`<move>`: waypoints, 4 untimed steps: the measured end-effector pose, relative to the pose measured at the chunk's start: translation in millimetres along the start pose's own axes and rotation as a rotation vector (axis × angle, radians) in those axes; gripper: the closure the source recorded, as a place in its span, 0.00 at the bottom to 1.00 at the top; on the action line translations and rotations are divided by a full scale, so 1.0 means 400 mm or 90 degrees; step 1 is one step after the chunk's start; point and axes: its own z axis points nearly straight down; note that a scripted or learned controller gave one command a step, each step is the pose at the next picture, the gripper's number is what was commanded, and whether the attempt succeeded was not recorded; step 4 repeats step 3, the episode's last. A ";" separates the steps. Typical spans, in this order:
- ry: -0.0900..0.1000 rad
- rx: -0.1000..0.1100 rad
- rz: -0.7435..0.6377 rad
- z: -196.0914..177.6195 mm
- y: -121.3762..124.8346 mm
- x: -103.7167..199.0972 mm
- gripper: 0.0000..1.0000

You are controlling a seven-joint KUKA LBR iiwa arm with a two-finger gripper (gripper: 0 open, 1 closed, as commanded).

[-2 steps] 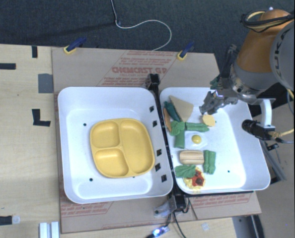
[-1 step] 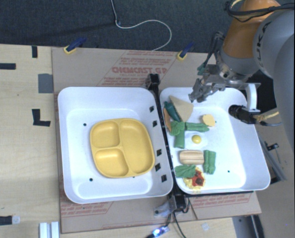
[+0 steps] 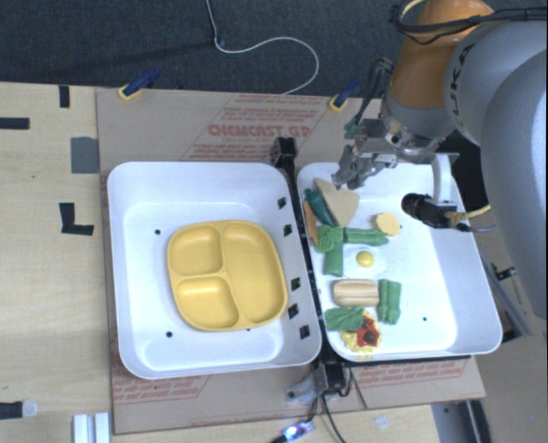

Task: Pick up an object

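Nearest along the right bin's [image 3: 468,330] front edge lies a small pile of red and yellow toy food [image 3: 364,337], touching a green leafy piece [image 3: 342,317]. Just behind sit a hot dog bun [image 3: 355,292] and, to its right, a short green vegetable [image 3: 389,300]. Farther back, a fried egg [image 3: 364,259] rests beside a long green bean piece [image 3: 333,247], with another green strip [image 3: 366,237] crossing above it. A yellow round piece [image 3: 387,223] lies right of these. At the far left corner, a tan wedge [image 3: 339,205] leans against a dark green stalk [image 3: 322,207]. The left bin [image 3: 140,210] holds a yellow divided plate [image 3: 226,274]. The gripper [image 3: 359,172] hovers just above the tan wedge; whether its jaws are open or closed cannot be determined, and nothing is visibly held between them.
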 end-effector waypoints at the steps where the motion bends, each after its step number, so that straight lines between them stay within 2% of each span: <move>1: 0.000 0.000 0.001 -0.001 0.000 -0.010 1.00; 4: 0.001 -0.001 0.001 -0.043 0.016 -0.028 1.00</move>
